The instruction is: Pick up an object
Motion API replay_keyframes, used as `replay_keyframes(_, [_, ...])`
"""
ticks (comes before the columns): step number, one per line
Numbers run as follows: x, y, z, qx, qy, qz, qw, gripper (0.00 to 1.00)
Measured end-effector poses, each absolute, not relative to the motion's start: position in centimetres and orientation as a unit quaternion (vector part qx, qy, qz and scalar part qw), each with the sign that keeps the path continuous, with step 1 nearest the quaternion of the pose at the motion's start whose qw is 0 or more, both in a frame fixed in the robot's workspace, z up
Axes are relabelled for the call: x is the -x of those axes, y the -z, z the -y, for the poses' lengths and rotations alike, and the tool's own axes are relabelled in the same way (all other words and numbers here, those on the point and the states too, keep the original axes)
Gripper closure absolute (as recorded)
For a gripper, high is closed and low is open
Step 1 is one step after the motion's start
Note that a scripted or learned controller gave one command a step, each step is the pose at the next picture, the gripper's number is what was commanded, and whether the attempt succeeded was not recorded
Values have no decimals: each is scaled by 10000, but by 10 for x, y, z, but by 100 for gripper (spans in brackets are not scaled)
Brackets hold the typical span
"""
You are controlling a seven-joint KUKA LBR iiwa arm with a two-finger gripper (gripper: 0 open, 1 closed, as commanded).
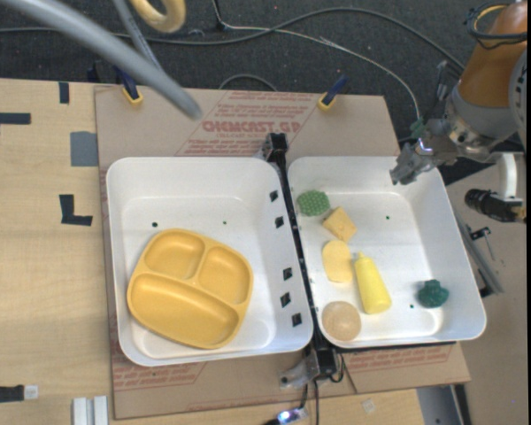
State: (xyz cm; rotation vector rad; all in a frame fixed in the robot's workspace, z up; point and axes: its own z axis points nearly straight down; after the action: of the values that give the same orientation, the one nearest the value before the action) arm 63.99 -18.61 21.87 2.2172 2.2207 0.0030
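From above, the table (pixel 35 264) carries 2 white bins side by side. The left bin (pixel 124 184) holds a yellow divided plate (pixel 190 287). The right bin (pixel 456 264) holds a green round piece (pixel 313 204), a yellow wedge (pixel 340 224), a pale yellow piece (pixel 337 261), a yellow bottle (pixel 371 284), a tan round piece (pixel 342 320) and a dark green piece (pixel 432 294) near the right wall. The tool (pixel 405 168) hangs over the right bin's far right corner, apart from every object; how wide it stands I cannot tell, and nothing shows in it.
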Motion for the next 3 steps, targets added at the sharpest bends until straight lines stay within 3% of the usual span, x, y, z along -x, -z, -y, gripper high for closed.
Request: replay_keyframes(3, [-575,-219,33,-7051,7,-7091,-19,100])
